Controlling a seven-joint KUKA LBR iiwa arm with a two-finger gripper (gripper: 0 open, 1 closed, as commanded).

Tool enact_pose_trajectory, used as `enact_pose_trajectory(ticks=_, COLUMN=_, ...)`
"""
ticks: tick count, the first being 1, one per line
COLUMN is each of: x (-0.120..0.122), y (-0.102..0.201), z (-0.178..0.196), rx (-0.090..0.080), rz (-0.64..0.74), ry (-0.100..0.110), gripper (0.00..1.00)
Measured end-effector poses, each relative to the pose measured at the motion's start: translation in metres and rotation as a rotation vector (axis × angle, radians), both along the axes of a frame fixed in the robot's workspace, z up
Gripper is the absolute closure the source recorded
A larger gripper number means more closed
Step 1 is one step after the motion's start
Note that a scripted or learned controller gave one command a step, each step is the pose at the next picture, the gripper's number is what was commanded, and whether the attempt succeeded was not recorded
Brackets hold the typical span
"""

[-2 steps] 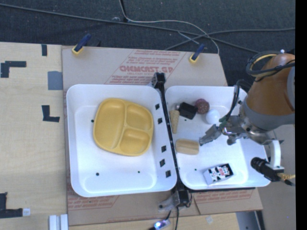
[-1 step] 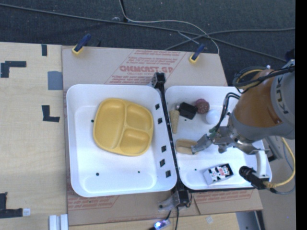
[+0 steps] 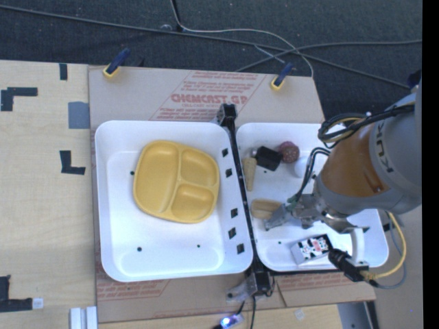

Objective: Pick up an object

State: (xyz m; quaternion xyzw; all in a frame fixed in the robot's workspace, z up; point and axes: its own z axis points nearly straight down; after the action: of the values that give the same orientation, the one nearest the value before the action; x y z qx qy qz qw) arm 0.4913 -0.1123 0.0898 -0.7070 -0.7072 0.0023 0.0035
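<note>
A divided plate lies in the left bin; small items fill the right bin.

Both white bins look like smooth plastic with a faint sheen. The yellow divided plate is smooth, matt plastic. Under the bins lies a brown cardboard sheet, dull and printed in red, on a pale, matt, wood-grained worktop. The arm's grey shell looks smooth, and its orange band is slightly glossy.
</note>
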Motion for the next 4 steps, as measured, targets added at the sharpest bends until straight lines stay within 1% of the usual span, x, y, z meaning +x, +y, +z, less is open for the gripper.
enact_pose_trajectory(ticks=1, x=0.001, y=0.001, z=0.013, rx=0.0, rz=0.002, ry=-0.003, gripper=1.0)
enact_pose_trajectory(ticks=2, x=0.0, y=0.002, z=0.075, rx=-0.002, rz=0.001, ry=-0.012, gripper=1.0)
enact_pose_trajectory(ticks=4, x=0.002, y=0.002, z=0.176, rx=-0.003, rz=0.002, ry=-0.013, gripper=1.0)
